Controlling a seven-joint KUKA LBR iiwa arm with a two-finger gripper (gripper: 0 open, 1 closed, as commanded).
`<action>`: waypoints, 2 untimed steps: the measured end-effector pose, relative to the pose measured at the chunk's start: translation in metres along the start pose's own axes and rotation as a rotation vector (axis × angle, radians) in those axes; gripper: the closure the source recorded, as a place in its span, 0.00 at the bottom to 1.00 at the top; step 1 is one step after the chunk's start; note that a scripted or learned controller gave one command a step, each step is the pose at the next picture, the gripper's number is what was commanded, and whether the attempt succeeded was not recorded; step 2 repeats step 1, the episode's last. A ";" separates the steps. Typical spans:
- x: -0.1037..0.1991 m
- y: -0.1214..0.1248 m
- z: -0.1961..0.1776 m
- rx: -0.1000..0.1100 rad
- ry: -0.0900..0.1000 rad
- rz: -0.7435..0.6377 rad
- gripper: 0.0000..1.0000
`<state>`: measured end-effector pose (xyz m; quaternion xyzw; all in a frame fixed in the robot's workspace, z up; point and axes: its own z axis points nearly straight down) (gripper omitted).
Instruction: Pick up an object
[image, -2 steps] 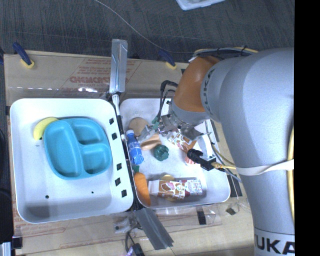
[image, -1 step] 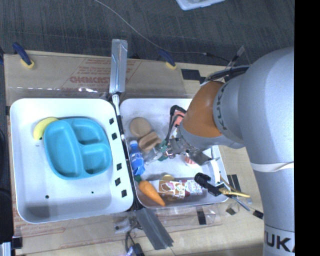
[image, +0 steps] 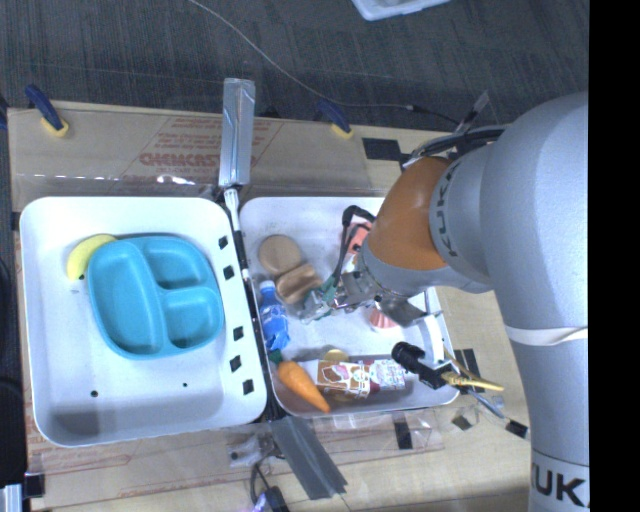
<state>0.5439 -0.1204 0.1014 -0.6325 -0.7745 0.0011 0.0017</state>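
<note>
My gripper (image: 322, 299) reaches down into the right bin (image: 310, 207), near its middle left. It hangs just right of a brown bread roll (image: 295, 283) and above a blue bottle (image: 272, 322). A second, rounder brown bun (image: 279, 250) lies behind the roll. An orange carrot (image: 301, 386) and a printed snack packet (image: 364, 377) lie along the bin's front wall. Something small and red-pink (image: 382, 321) peeks out from under the wrist. The arm hides the bin's right part.
The left bin (image: 130, 412) holds a blue divided tray (image: 155, 294) with a yellow banana (image: 88, 252) at its back left corner. A metal bar (image: 236, 135) stands behind the divider between the bins. Blue clamps (image: 46, 108) sit on the bench's back edge.
</note>
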 end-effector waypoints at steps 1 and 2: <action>0.088 -0.019 -0.092 -0.006 0.001 0.159 1.00; 0.088 -0.019 -0.092 -0.006 0.001 0.159 1.00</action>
